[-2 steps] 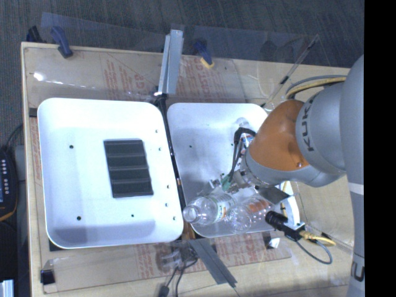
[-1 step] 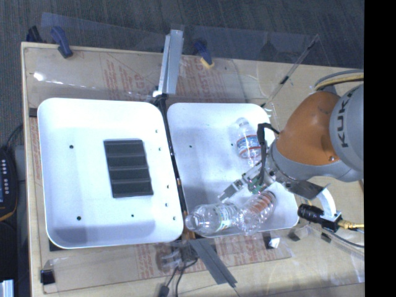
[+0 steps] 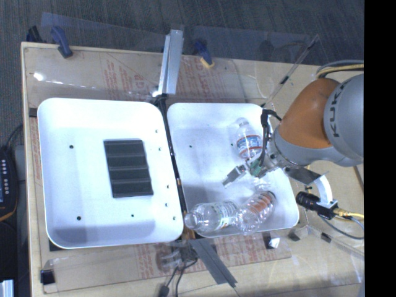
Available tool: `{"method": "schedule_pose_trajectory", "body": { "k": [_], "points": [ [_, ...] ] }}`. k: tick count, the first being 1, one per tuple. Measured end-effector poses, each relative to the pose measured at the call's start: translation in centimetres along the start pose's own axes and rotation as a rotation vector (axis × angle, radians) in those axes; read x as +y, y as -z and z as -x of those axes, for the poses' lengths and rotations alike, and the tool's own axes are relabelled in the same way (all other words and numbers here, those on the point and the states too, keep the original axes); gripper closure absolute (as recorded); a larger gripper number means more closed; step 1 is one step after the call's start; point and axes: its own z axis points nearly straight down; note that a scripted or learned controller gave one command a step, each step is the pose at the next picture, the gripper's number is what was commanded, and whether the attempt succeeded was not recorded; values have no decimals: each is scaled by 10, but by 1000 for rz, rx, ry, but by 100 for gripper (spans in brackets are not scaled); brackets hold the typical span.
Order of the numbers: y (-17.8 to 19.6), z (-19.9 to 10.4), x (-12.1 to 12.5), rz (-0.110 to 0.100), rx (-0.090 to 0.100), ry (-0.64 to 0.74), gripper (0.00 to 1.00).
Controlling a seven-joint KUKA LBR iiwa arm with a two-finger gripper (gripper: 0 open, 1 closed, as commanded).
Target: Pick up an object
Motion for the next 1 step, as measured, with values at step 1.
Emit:
{"method": "schedule_pose_trajectory", "body": {
  "k": [1],
  "points": [
    [-18,-2,1,-2,3,28,0]
  ]
}}
